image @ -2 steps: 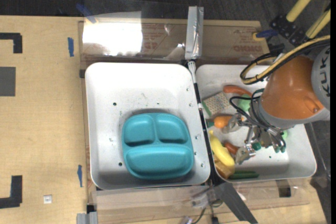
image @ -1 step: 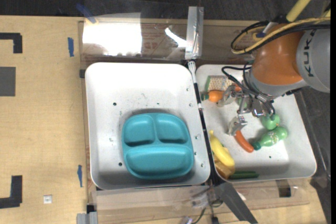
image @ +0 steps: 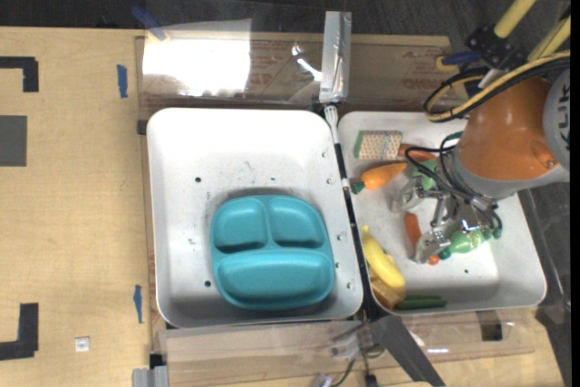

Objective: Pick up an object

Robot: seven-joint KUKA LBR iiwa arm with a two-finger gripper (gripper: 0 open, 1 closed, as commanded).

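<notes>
Arm (image: 507, 140) from right, hand (image: 433, 236) low

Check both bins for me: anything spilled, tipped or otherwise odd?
Nothing looks spilled or broken. The teal divided tray sits flat in the left bin. In the right bin, the banana lies against the left wall, and the gripper is down among the toy food.

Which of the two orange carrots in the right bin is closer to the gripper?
The smaller carrot, lying lengthwise just left of the gripper. The bigger carrot sits farther up the right bin, below the beige sponge.
</notes>
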